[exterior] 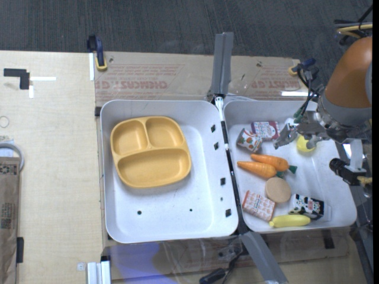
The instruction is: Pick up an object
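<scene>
Lying nearest is a yellow banana. Above the right bin, the claw is hovering (fingers spread apart) over a yellow ball.

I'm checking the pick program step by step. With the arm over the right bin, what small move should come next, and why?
Probably a short straight descent. The gripper sits at the right bin's upper right, about over the small yellow ball, with nothing visibly held. The ball lies apart from the carrots, so lowering there looks unobstructed.
</scene>
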{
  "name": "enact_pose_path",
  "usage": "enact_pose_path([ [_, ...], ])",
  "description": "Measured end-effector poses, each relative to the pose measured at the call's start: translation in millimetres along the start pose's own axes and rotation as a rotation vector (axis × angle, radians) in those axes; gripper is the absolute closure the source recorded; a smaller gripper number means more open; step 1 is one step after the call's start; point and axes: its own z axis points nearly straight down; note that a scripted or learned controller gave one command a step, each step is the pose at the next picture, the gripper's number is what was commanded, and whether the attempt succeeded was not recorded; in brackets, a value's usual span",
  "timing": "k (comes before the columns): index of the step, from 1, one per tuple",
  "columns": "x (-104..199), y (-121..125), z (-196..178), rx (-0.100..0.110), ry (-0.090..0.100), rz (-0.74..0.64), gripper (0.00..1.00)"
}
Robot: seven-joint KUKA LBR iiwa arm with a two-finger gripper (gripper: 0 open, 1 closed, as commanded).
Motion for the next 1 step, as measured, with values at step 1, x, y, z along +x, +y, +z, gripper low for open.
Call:
enact_pose_path([
  [1,-29.1,-34.9,62.7,-0.001,0.001,-0.172,0.0],
])
